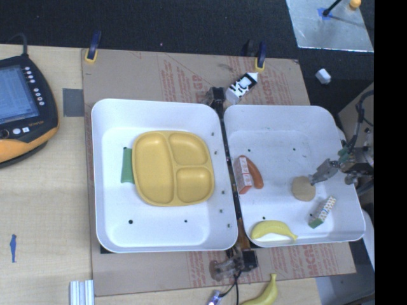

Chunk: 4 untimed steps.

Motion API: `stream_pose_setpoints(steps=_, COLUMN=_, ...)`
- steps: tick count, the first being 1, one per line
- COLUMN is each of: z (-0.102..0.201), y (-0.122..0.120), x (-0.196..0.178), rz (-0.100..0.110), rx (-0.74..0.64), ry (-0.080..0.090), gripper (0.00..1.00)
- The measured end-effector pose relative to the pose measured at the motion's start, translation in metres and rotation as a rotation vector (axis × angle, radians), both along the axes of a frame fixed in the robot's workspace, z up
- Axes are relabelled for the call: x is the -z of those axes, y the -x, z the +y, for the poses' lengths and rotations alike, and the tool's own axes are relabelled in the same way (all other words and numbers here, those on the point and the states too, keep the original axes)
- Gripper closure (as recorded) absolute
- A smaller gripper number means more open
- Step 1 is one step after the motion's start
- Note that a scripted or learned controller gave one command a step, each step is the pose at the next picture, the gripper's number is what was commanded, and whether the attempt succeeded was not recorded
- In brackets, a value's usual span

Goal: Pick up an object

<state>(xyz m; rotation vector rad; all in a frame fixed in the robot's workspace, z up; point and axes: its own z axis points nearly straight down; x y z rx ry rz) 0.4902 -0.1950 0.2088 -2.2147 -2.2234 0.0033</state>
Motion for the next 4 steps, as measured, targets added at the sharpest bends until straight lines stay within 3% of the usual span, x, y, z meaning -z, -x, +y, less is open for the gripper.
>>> stream_pose_setpoints(steps=1, z=0.007, y=-0.034, x=0.118, rz=0.002, rx=-0.003, ry=0.001, gripper=0.00)
stream_pose_setpoints(steps=2, z=0.006, y=-0.034, x=0.107, rz=0.002, rx=-0.008, ry=0.002, gripper=1.00)
stream_pose_setpoints(steps=3, z=0.038, y=-0.110, x=0.117, rz=-0.001, rx=-0.003, ry=0.001, gripper=1.00)
stream_pose_setpoints(steps=4, z=0.156, y=-0.146, x=0.017, rz=-0.001, rx=-0.001, ry=-0.001, gripper=1.00)
